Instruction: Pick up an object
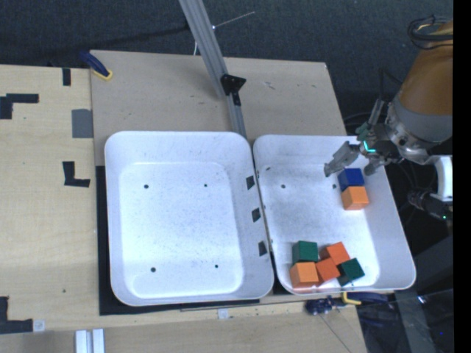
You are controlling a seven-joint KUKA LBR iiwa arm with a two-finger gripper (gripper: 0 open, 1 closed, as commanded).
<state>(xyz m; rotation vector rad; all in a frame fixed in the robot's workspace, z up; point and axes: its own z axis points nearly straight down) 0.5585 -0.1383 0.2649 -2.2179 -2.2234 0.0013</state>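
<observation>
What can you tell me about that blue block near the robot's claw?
The blue block is a small cube, matte and solid-coloured, perhaps wood or foam. It sits flat in the right white bin, near its far right side, touching an orange block just in front. The gripper hovers close above it.

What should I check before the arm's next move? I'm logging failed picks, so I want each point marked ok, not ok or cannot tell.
1. Claw is over the right bin: ok.
2. A target lies near the claw: ok, the blue block sits just below it, with an orange block touching it.
3. Block already between the claw's fingers: cannot tell.
4. Blue block stands free for a clean grasp: not ok, the orange block crowds one side.
5. Other blocks stay clear of the arm: ok, the cluster lies at the bin's near end.
</observation>
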